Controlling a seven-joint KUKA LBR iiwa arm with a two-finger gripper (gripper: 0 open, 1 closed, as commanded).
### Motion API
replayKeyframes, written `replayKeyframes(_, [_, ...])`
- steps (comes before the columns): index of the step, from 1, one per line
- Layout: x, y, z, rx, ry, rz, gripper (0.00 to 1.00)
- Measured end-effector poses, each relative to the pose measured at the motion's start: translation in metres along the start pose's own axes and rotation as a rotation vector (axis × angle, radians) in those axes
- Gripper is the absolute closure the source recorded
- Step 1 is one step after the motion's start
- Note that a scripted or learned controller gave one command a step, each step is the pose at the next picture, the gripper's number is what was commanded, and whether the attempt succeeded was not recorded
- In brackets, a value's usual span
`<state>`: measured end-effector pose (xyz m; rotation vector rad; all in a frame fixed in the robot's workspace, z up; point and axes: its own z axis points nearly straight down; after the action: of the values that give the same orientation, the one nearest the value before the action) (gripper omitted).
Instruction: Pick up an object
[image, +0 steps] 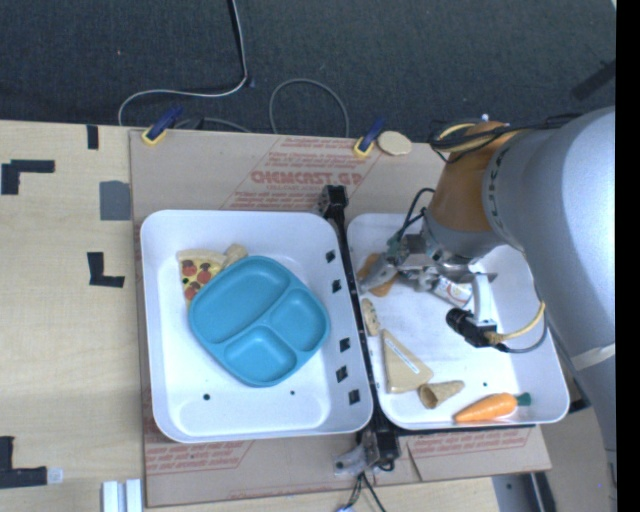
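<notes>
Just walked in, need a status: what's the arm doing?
The arm has its gripper low in the right bin, at its far left corner beside a small brown piece. A carrot, a cone and a tan wedge lie untouched nearer the front. The left bin holds a blue plate and a pizza slice.

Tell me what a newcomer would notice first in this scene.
The big grey arm with its orange band reaches in from the right over the right bin. A bright blue divided plate sits in the left bin, with a pizza slice tucked beside it. An orange carrot lies at the right bin's near edge.
</notes>
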<state>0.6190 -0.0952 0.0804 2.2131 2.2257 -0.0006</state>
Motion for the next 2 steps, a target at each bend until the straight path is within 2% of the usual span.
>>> replayKeyframes(1, [-0.003, 0.0276, -0.0045, 0.038, 0.007, 0.01, 0.0])
replayKeyframes(2, [-0.0033, 0.0358, -0.0039, 0.063, 0.01, 0.015, 0.0])
